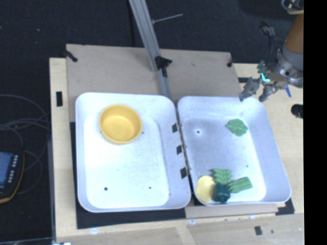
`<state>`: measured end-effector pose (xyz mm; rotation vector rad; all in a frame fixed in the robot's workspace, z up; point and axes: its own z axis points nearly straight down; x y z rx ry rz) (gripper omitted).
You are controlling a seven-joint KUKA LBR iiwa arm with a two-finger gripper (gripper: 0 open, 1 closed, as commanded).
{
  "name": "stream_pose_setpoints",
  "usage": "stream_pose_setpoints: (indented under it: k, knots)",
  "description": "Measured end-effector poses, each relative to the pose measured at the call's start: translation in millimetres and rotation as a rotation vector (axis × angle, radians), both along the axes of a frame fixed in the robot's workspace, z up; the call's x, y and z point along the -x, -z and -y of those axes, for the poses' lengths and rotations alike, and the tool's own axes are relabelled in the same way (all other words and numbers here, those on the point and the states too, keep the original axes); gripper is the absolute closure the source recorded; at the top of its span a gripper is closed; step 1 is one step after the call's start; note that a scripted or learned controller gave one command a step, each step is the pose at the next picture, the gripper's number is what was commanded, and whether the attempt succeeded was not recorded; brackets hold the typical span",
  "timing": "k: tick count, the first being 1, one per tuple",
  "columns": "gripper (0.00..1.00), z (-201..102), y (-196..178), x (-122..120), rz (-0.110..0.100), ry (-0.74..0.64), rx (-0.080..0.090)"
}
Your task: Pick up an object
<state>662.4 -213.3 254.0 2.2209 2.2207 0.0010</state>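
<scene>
- Right bin (pixel 271 137), 6 o'clock corner: yellow piece (pixel 204 188), dark teal block (pixel 222 193) and green toys (pixel 232 180) bunched touching; a grab there risks pinching two or slipping off.
- Green leaf (pixel 237 126) at 1 o'clock, lying alone, flat; easy to miss.
- Left bin (pixel 84 152): yellow bowl (pixel 120 123), 11 o'clock.
- Pincer (pixel 257 92) beyond the right bin's far rim, fingers spread, holding nothing.
</scene>
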Motion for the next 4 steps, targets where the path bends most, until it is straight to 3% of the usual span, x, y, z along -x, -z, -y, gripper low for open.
stream_pose_setpoints:
  k: [1, 4]
  knots:
    - [0.0, 0, 0, 0, 0.0, 0.0, 0.0]
    - [0.0, -6, 154, -1, -0.004, -0.001, 0.0]
